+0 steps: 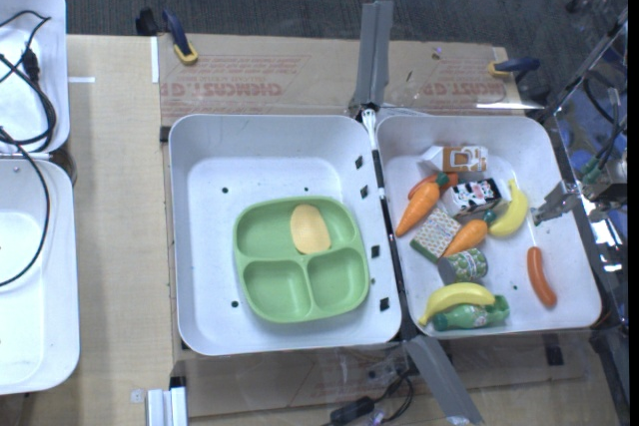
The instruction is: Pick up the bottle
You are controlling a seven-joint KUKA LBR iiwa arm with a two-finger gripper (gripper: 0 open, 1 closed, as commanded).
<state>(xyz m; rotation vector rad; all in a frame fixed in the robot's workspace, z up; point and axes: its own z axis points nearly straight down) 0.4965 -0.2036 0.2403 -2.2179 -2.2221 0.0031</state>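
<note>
Two white bins (190,214) on cardboard-topped bench (260,80), dark floor behind; pincer state unclear.

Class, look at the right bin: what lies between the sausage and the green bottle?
In the camera view, bare white bin floor separates the sausage from the green bottle; the banana lies just left of that stretch.

Thin silvery metal claw (547,212)

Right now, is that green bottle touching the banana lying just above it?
Touching. The camera view shows the green bottle lying on its side against the underside of the banana, with no white bin floor visible between them.
</note>
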